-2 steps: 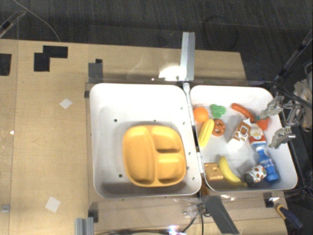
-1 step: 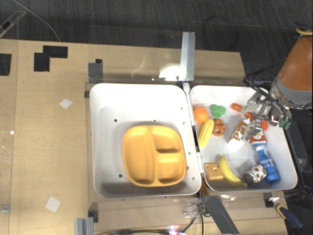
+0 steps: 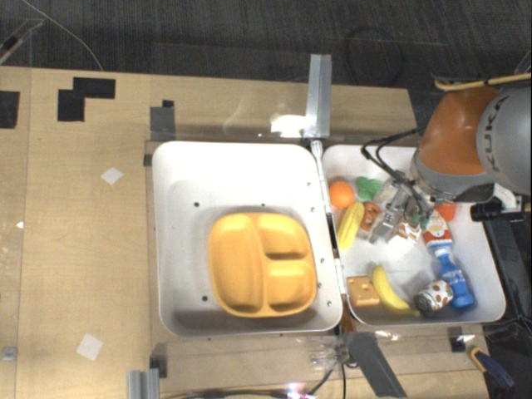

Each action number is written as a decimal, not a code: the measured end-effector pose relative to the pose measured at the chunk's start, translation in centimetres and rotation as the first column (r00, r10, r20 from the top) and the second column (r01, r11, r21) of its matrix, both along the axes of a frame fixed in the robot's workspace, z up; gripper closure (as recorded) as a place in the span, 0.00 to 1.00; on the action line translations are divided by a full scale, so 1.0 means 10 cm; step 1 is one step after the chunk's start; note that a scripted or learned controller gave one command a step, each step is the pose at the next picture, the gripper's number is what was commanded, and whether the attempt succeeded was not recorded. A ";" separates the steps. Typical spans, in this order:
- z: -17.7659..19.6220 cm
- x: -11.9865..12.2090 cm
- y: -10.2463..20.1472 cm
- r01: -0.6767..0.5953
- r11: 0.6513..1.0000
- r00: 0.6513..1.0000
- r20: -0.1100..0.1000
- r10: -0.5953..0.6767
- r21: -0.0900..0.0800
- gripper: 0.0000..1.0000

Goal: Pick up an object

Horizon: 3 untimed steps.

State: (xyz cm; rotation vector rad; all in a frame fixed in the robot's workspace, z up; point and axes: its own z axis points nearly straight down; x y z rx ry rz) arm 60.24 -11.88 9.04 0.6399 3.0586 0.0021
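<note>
The gripper (image 3: 391,220) hangs over the right bin (image 3: 490,293), banana (image 3: 391,289) at its 6 o'clock; whether it grips anything is unclear.

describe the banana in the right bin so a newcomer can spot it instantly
Look in the right bin, along its near edge. The banana lies there beside a small tan block, left of a round can and a blue bottle. It is the short, curved yellow piece; the other yellow item, a corn cob, is straighter and farther back.
</note>
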 end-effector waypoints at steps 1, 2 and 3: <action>-0.02 0.35 0.23 0.192 0.981 0.981 -0.003 -0.192 0.000 0.00; 0.14 0.40 0.26 0.183 0.983 0.983 0.009 -0.183 0.003 1.00; 1.01 0.27 1.13 0.131 0.991 0.991 0.001 -0.131 0.008 1.00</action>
